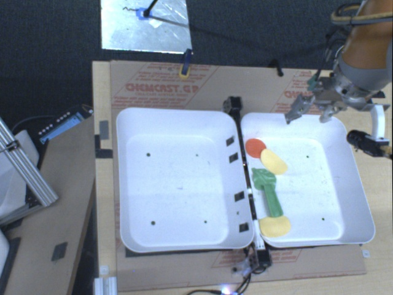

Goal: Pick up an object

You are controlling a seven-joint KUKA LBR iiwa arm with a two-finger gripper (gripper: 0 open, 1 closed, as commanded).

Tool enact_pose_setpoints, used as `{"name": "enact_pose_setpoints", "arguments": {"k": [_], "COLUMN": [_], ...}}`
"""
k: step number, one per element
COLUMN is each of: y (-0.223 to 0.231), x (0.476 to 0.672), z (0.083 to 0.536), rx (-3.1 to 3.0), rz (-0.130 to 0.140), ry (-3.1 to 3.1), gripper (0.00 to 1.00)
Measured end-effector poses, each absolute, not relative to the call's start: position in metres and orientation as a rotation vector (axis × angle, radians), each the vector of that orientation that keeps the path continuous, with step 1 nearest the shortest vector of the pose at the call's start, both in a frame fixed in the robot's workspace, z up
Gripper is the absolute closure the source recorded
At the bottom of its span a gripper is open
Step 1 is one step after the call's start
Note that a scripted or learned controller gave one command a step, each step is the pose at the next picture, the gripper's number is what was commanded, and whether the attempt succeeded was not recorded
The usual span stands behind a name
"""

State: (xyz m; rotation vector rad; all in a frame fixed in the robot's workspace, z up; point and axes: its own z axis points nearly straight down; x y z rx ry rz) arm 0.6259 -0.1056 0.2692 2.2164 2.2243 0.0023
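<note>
Nearest me, at the bottom edge of the right bin (353, 183), I see a yellow piece (274, 227) lying flat on the white floor close to the divider between the two bins. Just above it lies a green tool-shaped toy (268, 193), its handle touching or nearly touching the yellow piece and its broader head pointing toward the top of the frame. Above the green head sits a second yellow oval piece (274, 161), and just beside that, up and to the left, an orange-red round piece (255, 146). All four things run in a line down the left side of the right bin. The left bin (132, 165) fills the middle of the frame beside it.

My gripper (308, 112) hangs at the upper right of the frame, over the top rim of the right bin, well apart from the objects. Its two fingers (293, 112) are spread with nothing between them. The orange-banded arm (368, 35) rises behind it toward the top right corner.
</note>
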Motion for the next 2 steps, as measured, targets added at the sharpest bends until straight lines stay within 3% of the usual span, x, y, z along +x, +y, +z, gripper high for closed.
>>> {"name": "enact_pose_setpoints", "arguments": {"k": [1,2], "y": [-0.105,-0.105], "x": [0.627,0.642], "z": [0.281,0.396], "rx": [2.212,2.206], "rz": [0.006,0.014], "ry": [2.226,2.219], "gripper": [1.00,1.00]}}
